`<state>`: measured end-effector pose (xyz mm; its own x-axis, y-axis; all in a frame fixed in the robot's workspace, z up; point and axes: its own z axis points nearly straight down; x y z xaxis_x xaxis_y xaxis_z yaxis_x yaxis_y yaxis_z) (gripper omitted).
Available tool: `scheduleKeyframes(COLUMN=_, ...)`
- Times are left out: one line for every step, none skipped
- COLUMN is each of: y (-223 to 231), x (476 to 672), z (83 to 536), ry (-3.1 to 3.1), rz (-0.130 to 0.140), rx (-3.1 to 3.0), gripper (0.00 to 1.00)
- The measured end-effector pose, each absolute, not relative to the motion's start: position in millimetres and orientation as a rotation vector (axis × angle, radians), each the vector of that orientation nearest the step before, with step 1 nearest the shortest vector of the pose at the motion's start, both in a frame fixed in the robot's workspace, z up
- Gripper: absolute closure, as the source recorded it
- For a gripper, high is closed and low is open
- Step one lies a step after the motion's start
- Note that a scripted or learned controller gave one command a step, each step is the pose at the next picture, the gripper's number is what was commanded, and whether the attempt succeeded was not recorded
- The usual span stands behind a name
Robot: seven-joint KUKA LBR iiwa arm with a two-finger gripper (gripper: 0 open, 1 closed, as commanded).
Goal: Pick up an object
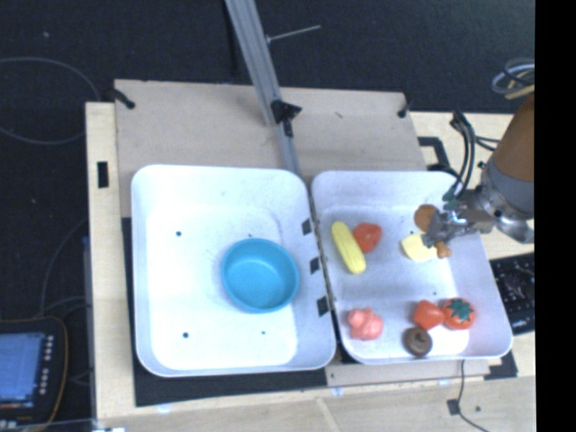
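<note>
Pale yellow block (417, 247) lies under the tool (440, 233); its grip state unclear.

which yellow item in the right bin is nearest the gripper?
The pale yellow block, right beside the gripper near the bin's right wall. The yellow banana-like piece lies farther left, next to the red piece.

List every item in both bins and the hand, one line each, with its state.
blue bowl: upright, in left bin
yellow banana: lying in right bin, touching red piece
pale yellow piece: lying beside hand
pink piece: lying near front
tomato: touching red pepper
brown piece: at front rim
hand: low over right bin, grip unclear
</note>
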<state>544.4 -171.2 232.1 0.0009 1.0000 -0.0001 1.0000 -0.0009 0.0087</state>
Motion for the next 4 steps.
scheduleKeyframes(y=-172.0, x=546.0, z=251.2, ry=2.228, rz=0.005, rx=2.210, gripper=1.00)
scheduleKeyframes(y=-128.4, x=579.8, z=250.8, ry=2.231, rz=0.004, rx=2.210, gripper=1.00)
scheduleKeyframes(y=-81.7, x=599.2, z=238.5, ry=2.227, rz=0.002, rx=2.211, gripper=1.00)
scheduleKeyframes(y=-35.1, x=631.1, z=241.9, ry=2.232, rz=0.004, rx=2.211, gripper=1.00)
